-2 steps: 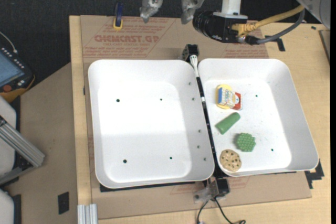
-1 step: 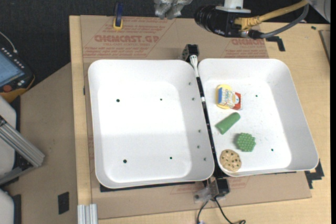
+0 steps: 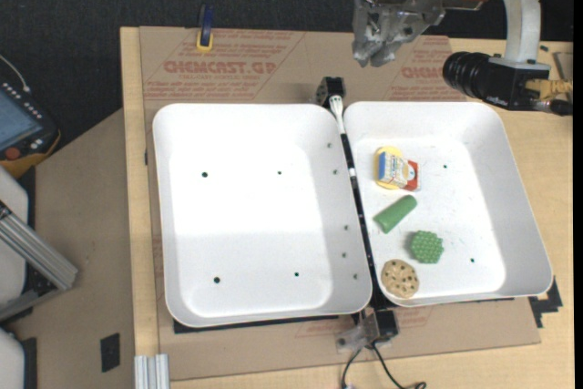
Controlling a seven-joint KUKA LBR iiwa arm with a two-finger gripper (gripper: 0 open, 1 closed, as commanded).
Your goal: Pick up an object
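White plastic forms the 2 shallow bins on the worktop, and everything worth picking lies in the right bin. In the camera view, 4 small things sit in a loose column close to that bin's left wall: a yellow packet with a red edge farthest back, a green block just in front of it, a knobbly green ball nearer the front, and a round speckled cookie by the front left corner. None touches another, as far as I can see. The left bin shows bare white floor.

The gripper hangs well behind the right bin's back rim, high over the brown board; whether it is spread or closed cannot be told, and nothing is visibly held.

By my judgement the pick is not yet begun: reaching, descending, closing and lifting all remain.
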